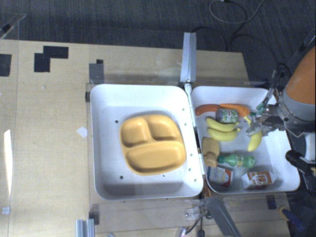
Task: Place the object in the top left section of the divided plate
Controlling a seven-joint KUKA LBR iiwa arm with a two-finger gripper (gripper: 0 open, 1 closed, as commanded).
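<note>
Overhead view of two white bins. The divided plate [153, 143], yellow with three sections, lies in the left bin [106, 132], which adjoins the right bin [291, 179] along a central rim. The right bin holds a bunch of bananas [222, 130] near the rim, a single banana [254, 141] farther from the plate, a green-labelled can [227, 115], an orange carrot-like item [232, 107], a green bottle [237, 160], a tan block [211, 149] and two small cartons [256, 179] at the near edge. The gripper [257, 122] hangs over the right bin, just above the single banana; whether its fingers are apart or together cannot be told, and no object is seen between them. All items lie well apart from the plate.
</note>
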